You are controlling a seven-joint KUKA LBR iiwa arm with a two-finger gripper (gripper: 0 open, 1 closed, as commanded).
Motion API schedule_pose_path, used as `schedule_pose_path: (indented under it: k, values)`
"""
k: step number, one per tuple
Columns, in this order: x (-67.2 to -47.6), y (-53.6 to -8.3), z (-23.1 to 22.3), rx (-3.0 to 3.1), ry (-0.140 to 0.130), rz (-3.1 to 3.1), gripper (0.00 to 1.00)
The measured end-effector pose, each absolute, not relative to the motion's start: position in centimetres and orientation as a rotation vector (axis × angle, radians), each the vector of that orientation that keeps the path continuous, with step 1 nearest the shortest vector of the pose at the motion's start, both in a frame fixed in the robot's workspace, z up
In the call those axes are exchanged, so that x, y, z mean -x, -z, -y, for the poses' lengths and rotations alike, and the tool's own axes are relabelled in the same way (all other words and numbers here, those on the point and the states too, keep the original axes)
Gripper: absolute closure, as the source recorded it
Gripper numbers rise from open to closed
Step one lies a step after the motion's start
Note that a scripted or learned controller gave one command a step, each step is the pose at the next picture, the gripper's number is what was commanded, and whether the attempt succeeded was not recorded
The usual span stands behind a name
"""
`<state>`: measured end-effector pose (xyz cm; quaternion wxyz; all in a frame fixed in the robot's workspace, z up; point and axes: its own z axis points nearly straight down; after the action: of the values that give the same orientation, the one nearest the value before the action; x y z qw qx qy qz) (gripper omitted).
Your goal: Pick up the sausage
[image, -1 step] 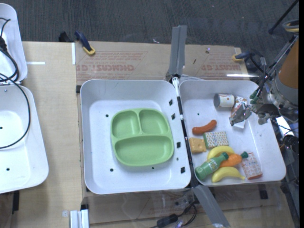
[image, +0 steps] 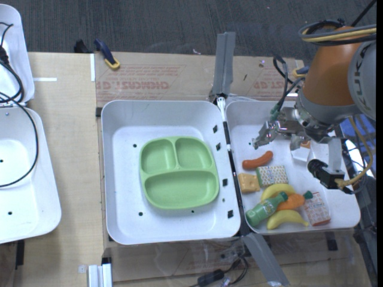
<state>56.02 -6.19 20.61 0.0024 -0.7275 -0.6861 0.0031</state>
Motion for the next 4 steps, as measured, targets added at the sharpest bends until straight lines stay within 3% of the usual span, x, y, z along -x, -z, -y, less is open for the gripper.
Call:
schedule_pose_path:
  k: [1,2,3,4]
  values:
    - [-57.2,-18.7,-0.2,2.192,-0.012,2.243,0.00]
    - [-55.9,-18.8,5.5,2.221,-0.010,2.216,0.00]
    - [-56.8,-11.6,9.9,2.229,-0.008,2.207,0.00]
    - [-58.7,-8.8,9.9,2.268,-0.007,2.167,0.00]
